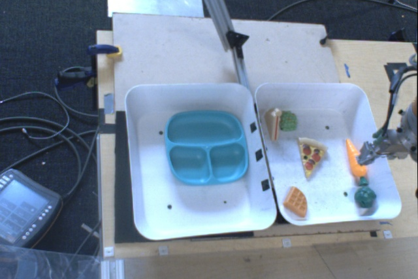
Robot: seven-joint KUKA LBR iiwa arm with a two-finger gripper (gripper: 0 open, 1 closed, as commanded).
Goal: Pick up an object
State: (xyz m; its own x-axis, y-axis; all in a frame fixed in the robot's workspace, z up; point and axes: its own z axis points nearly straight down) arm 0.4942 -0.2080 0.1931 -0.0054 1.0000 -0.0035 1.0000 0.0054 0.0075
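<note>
Waffle low in right bin

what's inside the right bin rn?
Right bin holds a sandwich wedge, pizza slice, waffle, carrot and a green vegetable. The tool covers part of the carrot.

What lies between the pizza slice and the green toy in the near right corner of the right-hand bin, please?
In the camera view, only bare white bin floor lies between the pizza slice and the green toy; the carrot sits just above that stretch.
</note>
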